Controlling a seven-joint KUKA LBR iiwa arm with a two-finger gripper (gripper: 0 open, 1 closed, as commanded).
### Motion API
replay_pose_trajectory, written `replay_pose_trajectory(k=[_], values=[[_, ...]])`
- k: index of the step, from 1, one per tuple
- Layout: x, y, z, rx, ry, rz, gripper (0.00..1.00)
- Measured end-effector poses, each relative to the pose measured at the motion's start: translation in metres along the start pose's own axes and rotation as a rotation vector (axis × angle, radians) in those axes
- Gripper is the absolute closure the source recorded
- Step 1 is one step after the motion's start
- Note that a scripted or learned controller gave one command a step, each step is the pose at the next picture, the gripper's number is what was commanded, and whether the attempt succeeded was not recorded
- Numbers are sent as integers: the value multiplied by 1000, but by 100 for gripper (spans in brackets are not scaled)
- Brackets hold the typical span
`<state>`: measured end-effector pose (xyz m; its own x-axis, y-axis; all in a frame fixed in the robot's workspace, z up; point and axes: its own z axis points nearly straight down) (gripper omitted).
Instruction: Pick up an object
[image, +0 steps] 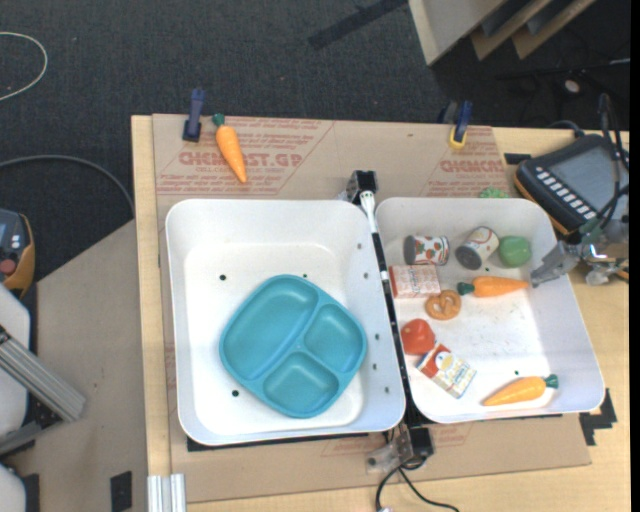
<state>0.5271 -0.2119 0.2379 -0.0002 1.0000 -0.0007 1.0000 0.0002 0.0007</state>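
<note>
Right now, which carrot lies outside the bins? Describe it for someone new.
Start at the left white bin, the one holding the teal tray. Look past its far rim to the brown board: the carrot lies there near a blue clamp. The other two carrots sit inside the right bin.

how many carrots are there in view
3: one carrot lies on the cardboard outside the bins, one by the right bin's far side, one near its front rim.
</note>
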Motion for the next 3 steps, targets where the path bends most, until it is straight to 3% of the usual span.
replay_pose_trajectory(k=[1, 3], values=[[-14, -49, -118, -13, -6, 3, 0], [52, -47, -140, -4, -1, -4, 0]])
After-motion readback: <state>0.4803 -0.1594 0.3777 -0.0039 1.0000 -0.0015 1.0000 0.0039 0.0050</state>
